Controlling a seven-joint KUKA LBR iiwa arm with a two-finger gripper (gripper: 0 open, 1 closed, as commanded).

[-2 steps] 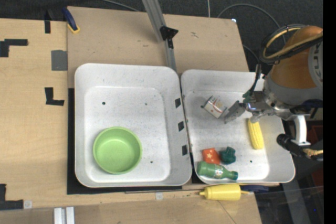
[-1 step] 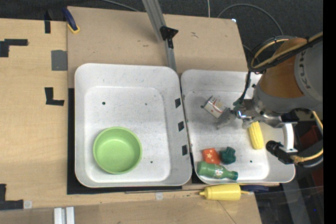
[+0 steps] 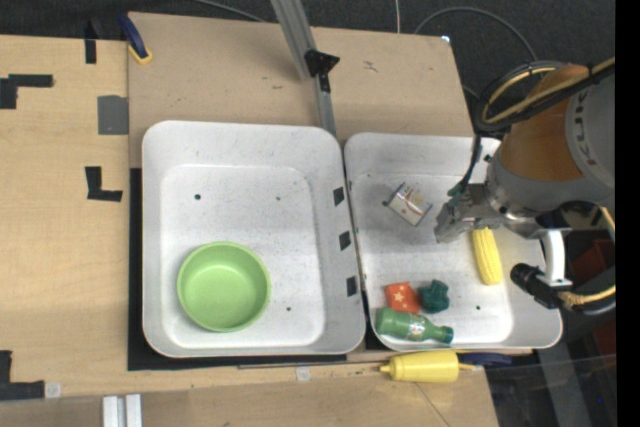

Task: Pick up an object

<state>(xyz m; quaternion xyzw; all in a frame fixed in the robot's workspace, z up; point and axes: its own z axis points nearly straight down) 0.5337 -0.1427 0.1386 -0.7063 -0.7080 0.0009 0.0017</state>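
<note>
Hand [image 3: 452,219] hovers just beside corn cob [image 3: 486,255] (right bin [image 3: 400,160]).

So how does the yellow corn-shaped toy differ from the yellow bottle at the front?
The yellow corn-shaped toy lies inside the right white bin, pointing front to back; the yellow plastic bottle lies outside it on the bench, lying crosswise. The bottle looks larger. Both are yellow.

Bowl [image 3: 224,286] in left bin [image 3: 160,155]; block [image 3: 408,204], corn [image 3: 486,255], bottle [image 3: 413,326] in right bin [image 3: 380,155].
</note>
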